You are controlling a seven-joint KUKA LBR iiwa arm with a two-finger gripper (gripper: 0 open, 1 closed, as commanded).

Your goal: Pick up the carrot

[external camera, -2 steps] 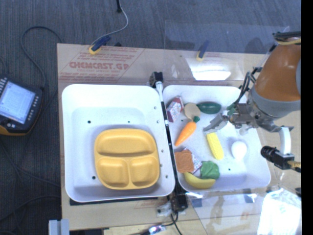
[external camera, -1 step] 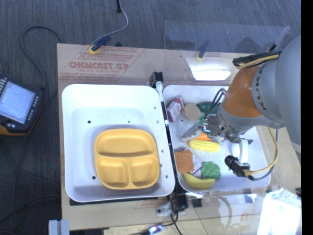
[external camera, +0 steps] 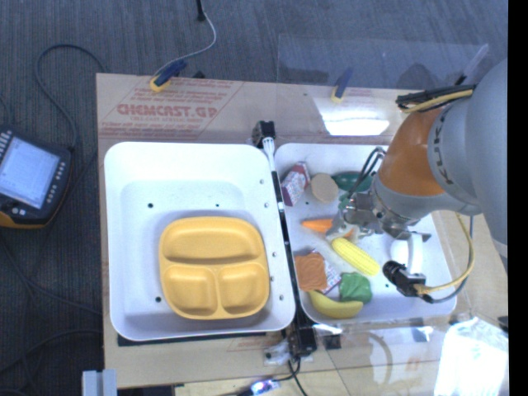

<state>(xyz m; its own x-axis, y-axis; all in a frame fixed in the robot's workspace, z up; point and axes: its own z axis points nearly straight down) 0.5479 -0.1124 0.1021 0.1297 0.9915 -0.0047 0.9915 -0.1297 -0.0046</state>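
One carrot (external camera: 318, 223), just left of your gripper (external camera: 353, 214).
It lay in the right bin (external camera: 429, 283) (corn (external camera: 355, 256) beside it); finger state couldn't be told.

We see the gripper (external camera: 353, 214) low in the right bin (external camera: 429, 283), just beside the carrot (external camera: 317, 224), whose orange tip points left. Right below it lies the corn cob (external camera: 355, 256), tilted. Farther toward the front wall sit a green pepper (external camera: 356, 286) and a banana (external camera: 334, 305), touching, with an orange-brown packet (external camera: 310, 271) to their left. Behind the carrot we find a red-and-white wrapper (external camera: 294, 183) and a tan round piece (external camera: 323, 188). The left bin (external camera: 136, 167) holds a yellow divided tray (external camera: 214, 265). A handheld pendant (external camera: 29, 176) rests on the carpet at far left.
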